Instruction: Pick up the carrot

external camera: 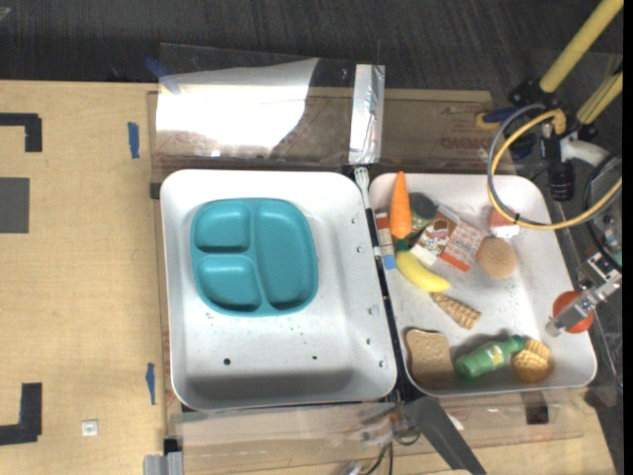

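You have two white bins on the bench: a left bin (pixel 341 354) and a right bin (pixel 569 364). The left one holds one teal divided plate (pixel 255 255) with three compartments. In the right one you can count one carrot (pixel 399 206), one banana (pixel 422 275), one bread slice (pixel 427 355), one green bottle (pixel 489 356), one corn cob (pixel 531 361), one waffle cone (pixel 457 311), one round bun (pixel 497 258) and one red-and-white carton (pixel 457 245).

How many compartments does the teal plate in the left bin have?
3. On the teal plate in the left bin: two smaller compartments stacked on the view's left side, upper and lower, and one tall compartment on the right side.
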